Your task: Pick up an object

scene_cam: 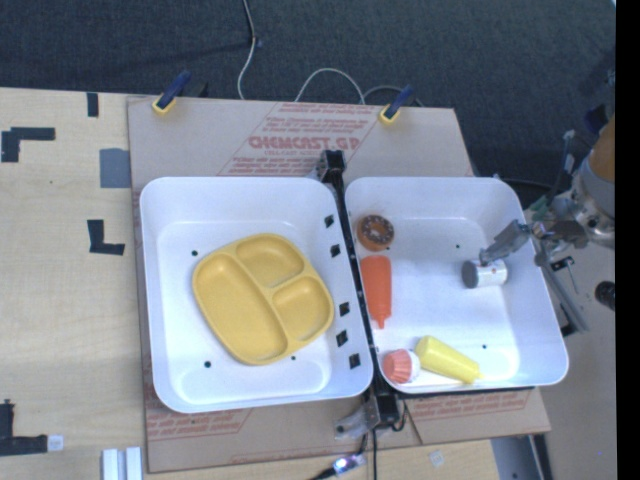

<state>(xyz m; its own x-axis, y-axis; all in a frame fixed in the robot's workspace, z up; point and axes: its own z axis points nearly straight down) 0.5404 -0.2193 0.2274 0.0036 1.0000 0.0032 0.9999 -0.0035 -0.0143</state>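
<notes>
From my station I count five candidates: a yellow divided plate [263, 296] with three compartments lies flat and slightly turned in the left bin [160, 268], alone there. In the right bin [540, 358], a chocolate sprinkled doughnut [376, 231] sits at the upper left corner by the divider, with an orange carrot [377, 289] lying lengthwise just below it, tip pointing toward the near edge. At the near wall, a small pink-and-white cupcake-like piece [399, 366] rests just beside a yellow tapered piece [446, 359] lying on its side; whether they touch, I can't tell.
</notes>
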